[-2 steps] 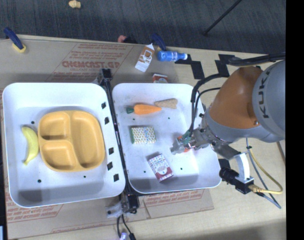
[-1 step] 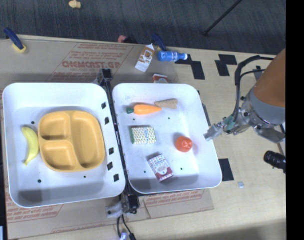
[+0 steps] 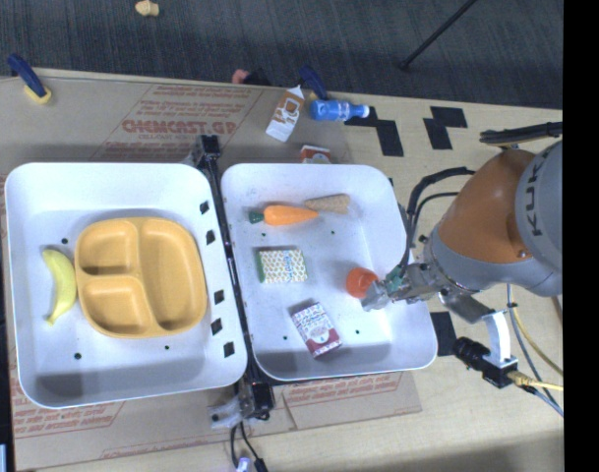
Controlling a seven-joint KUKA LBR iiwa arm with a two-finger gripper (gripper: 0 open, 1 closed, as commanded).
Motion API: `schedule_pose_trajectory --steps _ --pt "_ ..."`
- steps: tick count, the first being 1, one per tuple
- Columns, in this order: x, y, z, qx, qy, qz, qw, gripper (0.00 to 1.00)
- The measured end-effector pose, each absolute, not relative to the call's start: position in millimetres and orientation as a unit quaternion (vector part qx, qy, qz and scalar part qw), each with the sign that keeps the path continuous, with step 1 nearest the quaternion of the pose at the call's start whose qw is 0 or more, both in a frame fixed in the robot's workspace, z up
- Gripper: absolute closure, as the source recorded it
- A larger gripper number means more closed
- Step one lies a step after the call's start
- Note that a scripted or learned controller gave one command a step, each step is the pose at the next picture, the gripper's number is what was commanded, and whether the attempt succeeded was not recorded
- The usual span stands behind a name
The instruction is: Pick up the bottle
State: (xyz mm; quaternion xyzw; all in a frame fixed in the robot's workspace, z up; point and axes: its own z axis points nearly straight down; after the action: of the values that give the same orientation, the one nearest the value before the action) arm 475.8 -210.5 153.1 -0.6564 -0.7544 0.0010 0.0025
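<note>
You've got the blue bottle [image 3: 338,111] lying on its side on the surface [image 3: 456,411], outside & behind the right bin [image 3: 417,347], beside a small carton [image 3: 285,114]. Cardboard under the bins reads "CHEMCAST GP" in red. Gripper [image 3: 378,293] sits low at the right bin's right side, next to an orange-red item [image 3: 359,282]; can't tell if it's open or closed. Small packet w/ illegible print [image 3: 316,328] nearby.

Two smooth white plastic bins [image 3: 24,264] sit on matt printed cardboard [image 3: 181,116]; the yellow divided tray [image 3: 142,273] looks glossy plastic.
</note>
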Motion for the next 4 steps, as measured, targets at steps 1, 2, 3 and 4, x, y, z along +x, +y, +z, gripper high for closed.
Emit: schedule_pose_trajectory --steps 1,2,3,4 --pt "477.0 -147 260 -0.685 -0.728 0.0002 0.001 1.0" --pt "475.7 -128 174 -0.68 -0.733 0.0014 0.003 1.0" --pt "476.4 -201 237 -0.621 -0.784 0.0005 0.001 1.0" --pt "476.3 -150 211 -0.681 -0.733 0.0006 0.002 1.0"
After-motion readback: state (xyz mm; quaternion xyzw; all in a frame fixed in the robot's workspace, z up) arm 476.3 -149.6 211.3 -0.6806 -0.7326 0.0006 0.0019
